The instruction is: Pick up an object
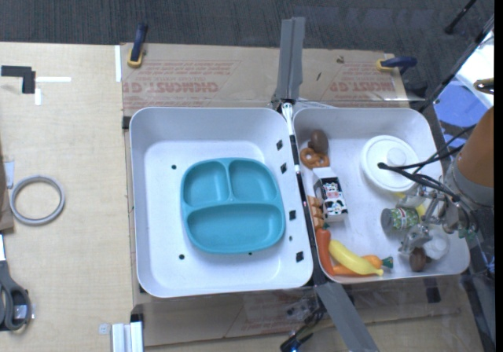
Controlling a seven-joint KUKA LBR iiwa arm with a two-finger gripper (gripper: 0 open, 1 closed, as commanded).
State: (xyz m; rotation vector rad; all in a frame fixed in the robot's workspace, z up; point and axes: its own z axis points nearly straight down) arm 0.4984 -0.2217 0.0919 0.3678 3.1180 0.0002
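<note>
Camera view: the hand (424, 234), at lower right, sits low among the right bin's (355, 116) clutter; its spread is unreadable, nothing lifted yet.

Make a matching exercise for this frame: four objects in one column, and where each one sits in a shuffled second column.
Objects:
1. teal divided plate
2. banana
3. white round lid
4. roll of tape

Places:
A. on the bench, left of both bins
B. near the front edge of the right bin
C. in the middle of the left bin
D. toward the back of the right bin

Pairs: 1-C, 2-B, 3-D, 4-A
</note>
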